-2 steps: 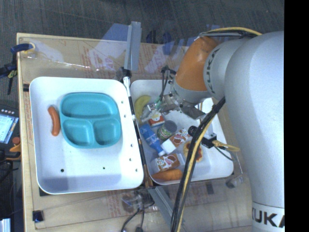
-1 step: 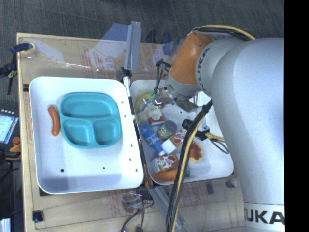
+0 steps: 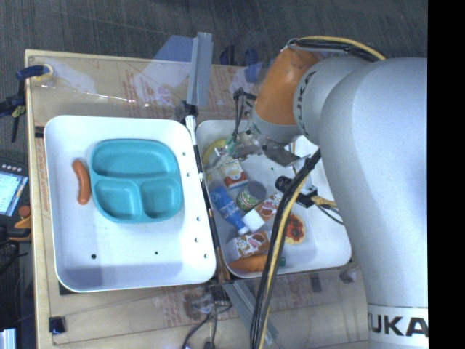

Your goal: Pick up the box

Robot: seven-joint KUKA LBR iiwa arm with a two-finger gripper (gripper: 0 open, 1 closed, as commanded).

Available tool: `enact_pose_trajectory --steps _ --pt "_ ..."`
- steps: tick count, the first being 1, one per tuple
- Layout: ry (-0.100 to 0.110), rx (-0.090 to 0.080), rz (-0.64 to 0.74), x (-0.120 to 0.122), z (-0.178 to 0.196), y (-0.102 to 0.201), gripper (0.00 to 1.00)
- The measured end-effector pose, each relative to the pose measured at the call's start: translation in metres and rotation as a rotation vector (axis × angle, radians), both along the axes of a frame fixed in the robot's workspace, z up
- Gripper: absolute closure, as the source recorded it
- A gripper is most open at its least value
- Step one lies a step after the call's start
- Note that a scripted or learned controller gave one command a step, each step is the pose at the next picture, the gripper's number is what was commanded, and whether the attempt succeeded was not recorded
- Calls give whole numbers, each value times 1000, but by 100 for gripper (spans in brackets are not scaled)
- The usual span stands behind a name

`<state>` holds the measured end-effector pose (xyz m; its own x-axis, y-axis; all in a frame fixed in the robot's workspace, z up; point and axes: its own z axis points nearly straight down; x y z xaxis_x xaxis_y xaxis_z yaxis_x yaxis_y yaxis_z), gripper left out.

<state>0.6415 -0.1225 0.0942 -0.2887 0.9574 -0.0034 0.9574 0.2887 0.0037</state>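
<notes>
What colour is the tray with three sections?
Light blue-green; the tray shows clearly in the camera view.

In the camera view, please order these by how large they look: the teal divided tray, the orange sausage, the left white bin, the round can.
1. left white bin
2. teal divided tray
3. orange sausage and round can: similar in apparent size, so I leave them unranked.

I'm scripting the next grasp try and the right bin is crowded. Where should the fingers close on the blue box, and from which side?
Judging from this view, grip the blue box across its narrow width near the middle, coming straight down. It lies flat and slanted beside the right bin's left wall, its long sides most exposed. The can and bottle crowd its right, so clearance there looks tight.
</notes>
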Motion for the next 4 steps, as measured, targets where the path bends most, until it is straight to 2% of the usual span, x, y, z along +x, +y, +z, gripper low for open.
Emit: enact_pose_trajectory --steps 1,2,3,4 --pt "2 2 48 -1 0 -4 0" --pt "0 1 90 -15 0 -3 0" --pt "0 1 90 -15 0 -3 0" --pt "2 0 155 -17 0 0 0"
